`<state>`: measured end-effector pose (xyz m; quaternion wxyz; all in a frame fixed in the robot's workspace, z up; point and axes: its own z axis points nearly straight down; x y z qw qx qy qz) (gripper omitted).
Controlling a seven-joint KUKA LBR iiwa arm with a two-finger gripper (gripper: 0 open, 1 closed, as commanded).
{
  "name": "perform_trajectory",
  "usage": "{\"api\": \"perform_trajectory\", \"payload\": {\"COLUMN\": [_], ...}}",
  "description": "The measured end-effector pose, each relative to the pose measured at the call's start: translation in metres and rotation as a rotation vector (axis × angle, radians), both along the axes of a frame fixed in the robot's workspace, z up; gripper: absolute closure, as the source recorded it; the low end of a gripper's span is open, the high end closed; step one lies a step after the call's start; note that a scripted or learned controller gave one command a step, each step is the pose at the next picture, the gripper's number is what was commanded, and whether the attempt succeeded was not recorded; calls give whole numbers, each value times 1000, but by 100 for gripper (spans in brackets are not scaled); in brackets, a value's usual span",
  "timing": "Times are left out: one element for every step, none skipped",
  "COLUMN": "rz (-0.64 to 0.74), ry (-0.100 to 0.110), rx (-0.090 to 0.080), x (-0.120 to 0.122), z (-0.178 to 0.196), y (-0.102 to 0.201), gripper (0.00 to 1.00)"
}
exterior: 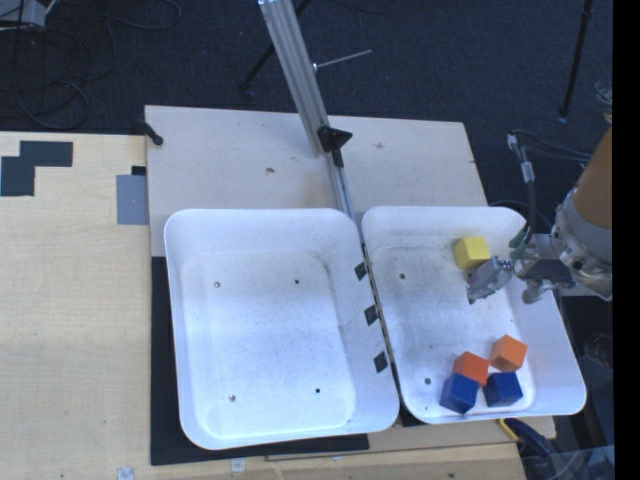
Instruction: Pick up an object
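The claw hovers low in the right bin, its spread impossible to tell, holding nothing visible. The yellow cube sits just at its eleven o'clock. Approach step, seemingly; next, centre over that cube and descend.

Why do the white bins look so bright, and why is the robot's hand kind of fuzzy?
In the camera view, strong light washes out the left bin and right bin, so their floors show little but speckles; the gripper is small and soft-edged, blurring its shape; the yellow cube beside it and the orange and blue cubes look sharper; the floor beyond the bench is dim.
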<state>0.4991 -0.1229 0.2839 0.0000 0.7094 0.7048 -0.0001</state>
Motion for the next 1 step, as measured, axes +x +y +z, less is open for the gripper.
{"api": "perform_trajectory", "payload": {"rz": [9], "ry": [2], "rx": [-2], "x": [104], "z": [-50], "y": [-38], "gripper": [0]}}
